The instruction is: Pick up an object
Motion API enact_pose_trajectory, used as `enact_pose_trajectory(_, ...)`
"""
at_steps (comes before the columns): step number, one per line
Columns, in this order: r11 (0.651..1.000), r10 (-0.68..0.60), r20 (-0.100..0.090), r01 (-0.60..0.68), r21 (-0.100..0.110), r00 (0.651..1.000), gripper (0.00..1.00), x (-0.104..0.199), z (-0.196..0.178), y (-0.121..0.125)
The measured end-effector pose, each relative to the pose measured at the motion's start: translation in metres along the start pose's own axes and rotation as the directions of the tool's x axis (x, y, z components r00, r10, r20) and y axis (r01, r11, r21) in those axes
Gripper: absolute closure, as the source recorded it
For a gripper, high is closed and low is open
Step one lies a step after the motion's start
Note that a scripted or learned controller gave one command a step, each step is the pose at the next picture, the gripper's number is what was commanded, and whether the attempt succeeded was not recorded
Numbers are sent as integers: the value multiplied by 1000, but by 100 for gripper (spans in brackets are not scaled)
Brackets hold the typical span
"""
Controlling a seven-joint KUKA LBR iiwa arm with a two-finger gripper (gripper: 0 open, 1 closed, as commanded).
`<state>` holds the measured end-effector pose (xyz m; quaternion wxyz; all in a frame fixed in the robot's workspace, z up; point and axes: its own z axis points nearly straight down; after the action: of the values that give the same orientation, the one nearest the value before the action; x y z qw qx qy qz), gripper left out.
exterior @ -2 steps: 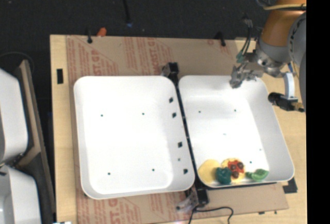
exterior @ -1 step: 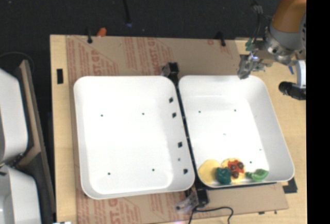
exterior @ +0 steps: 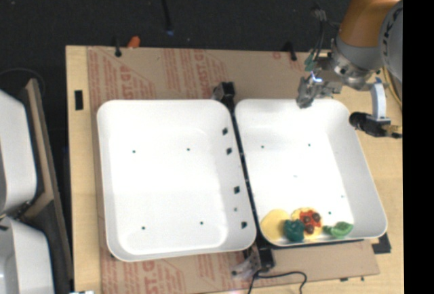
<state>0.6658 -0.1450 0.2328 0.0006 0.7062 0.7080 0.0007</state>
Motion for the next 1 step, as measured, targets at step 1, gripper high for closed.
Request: enact_pose_trajectory(1, 1000, -1, -1, 1, 0, 1000, 100, 54, -12, -2)
